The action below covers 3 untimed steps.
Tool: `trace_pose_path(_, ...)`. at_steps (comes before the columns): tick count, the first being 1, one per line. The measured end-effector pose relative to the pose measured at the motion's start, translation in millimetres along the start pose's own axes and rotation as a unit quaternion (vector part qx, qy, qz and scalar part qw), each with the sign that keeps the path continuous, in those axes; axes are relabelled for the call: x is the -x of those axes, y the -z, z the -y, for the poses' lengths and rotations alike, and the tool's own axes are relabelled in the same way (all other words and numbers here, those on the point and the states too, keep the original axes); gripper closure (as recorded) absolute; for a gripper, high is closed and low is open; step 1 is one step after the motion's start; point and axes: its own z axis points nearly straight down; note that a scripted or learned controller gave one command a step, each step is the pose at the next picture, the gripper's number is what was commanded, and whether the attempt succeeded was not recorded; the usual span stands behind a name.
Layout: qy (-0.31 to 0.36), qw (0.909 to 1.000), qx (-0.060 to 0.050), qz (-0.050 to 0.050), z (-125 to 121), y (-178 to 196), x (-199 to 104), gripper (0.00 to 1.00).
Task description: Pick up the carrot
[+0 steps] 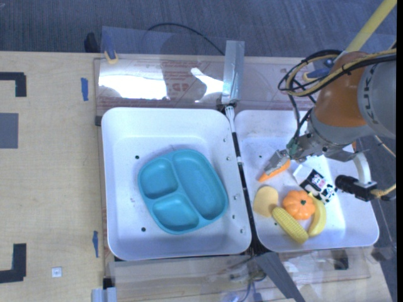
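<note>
Two white bins sit side by side on the bench, and the action is all in the right bin (359, 231), where the grey arm (371, 99) with its orange band reaches in from the right. The claw (281, 161) is down low near the bin's upper left part, its grey fingers pointing down and to the left. Between those fingers sits the upper end of the carrot (275, 172), a slim orange piece slanting down-left toward the bin's left wall, so the claw looks clenched on the carrot, gripping it near its higher, right-hand end; the lower tip pokes out free past the fingertips, close to the bin floor. Whether that tip touches the floor cannot be told. Just below the carrot lies a pale yellow fruit (266, 199), and beside that an orange pumpkin (298, 206), a corn cob (290, 224) and a banana (318, 219) bunched together, all apart from the claw. A small black-and-white item (317, 185) lies to the right of the carrot; its markings are too small to read. Letters run down the arm's grey casing at the far right, cut off by the frame edge and not readable. Over in the left bin (119, 168), a blue divided plate (182, 190) rests at the middle, well apart from the claw.
</note>
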Motion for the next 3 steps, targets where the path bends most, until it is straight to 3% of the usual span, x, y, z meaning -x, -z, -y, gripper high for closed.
trace_pose_path(1, 0.065, 0.9978, 0.012, 0.001, -17, -27, -5, 0.00)
trace_pose_path(2, 0.171, 0.9853, 0.008, 0.005, -64, 67, 8, 0.00)
trace_pose_path(3, 0.107, 0.9942, 0.009, 0.002, -11, -20, 17, 0.00)
